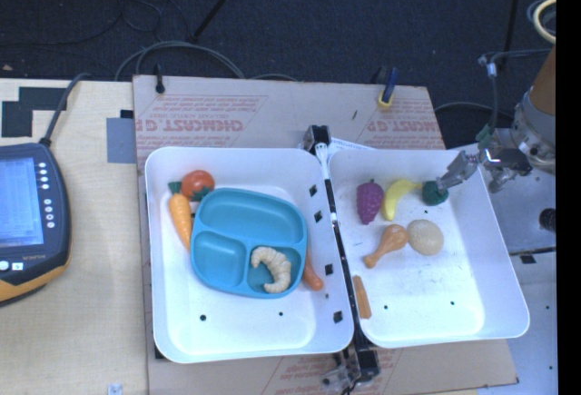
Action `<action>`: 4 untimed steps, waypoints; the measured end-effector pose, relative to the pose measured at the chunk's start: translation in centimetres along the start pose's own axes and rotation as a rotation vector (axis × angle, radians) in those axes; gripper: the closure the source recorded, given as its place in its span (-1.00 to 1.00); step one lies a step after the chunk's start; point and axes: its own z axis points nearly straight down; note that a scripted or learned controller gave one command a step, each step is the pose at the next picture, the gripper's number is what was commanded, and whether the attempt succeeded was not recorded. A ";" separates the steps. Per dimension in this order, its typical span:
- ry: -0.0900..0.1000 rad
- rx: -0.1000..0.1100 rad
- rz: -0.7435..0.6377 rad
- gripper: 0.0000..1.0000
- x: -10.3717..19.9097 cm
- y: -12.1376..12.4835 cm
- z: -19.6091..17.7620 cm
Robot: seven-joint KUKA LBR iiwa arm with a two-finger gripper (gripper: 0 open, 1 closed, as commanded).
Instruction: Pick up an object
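Your grey two-finger gripper (451, 177) reaches in from the right over the right white bin (490, 311), low at its far right part; whether it is open or closed you cannot tell. Its tip sits against a small dark-green lump (435, 194) (contact unclear). Just left lie a yellow plastic banana (398, 196) and a purple toy grape bunch (369, 202); nearer, a tan drumstick (388, 244) touches a cream egg-shaped ball (424, 237). In the left bin (172, 320), a blue divided plate (238, 234) holds a pale curled shrimp (272, 266).
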 end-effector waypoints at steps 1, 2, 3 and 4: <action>0.001 0.001 -0.001 1.00 -0.1 0.0 -1.0; 0.002 -0.002 -0.008 1.00 10.8 -0.9 -4.8; 0.002 -0.004 -0.005 1.00 15.5 -10.4 -14.3; 0.000 0.001 -0.004 1.00 20.9 -11.2 -13.5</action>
